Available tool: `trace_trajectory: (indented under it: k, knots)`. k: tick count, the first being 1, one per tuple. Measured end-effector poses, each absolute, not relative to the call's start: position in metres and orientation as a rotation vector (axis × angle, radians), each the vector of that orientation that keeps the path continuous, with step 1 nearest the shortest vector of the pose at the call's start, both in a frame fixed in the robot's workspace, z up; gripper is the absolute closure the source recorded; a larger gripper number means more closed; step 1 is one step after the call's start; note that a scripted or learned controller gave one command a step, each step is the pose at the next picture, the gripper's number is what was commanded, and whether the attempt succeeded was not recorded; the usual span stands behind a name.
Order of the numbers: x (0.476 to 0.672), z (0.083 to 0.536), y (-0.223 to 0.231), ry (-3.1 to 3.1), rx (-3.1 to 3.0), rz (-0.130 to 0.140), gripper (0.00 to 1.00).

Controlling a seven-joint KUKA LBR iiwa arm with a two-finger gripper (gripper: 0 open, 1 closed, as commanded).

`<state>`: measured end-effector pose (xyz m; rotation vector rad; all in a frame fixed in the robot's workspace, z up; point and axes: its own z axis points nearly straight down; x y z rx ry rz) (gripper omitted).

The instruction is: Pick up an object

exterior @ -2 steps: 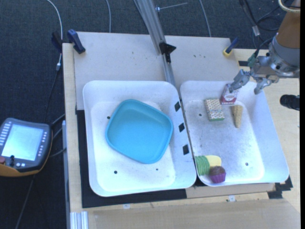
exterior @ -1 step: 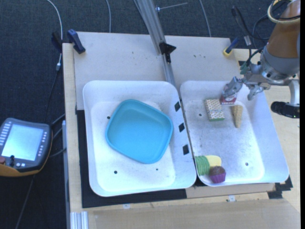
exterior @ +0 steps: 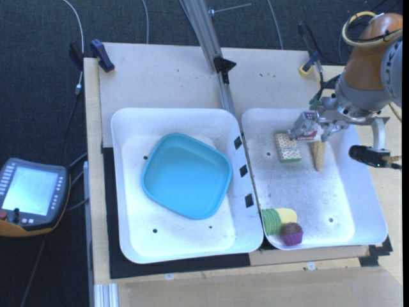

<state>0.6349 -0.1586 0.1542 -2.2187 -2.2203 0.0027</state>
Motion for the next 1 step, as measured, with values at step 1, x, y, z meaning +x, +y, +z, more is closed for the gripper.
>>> trace_trajectory:
  k: [1]
  knots:
    - [0.6339, 0.1016, -0.1582, -2.220, -2.219, 0.004, 0.00]
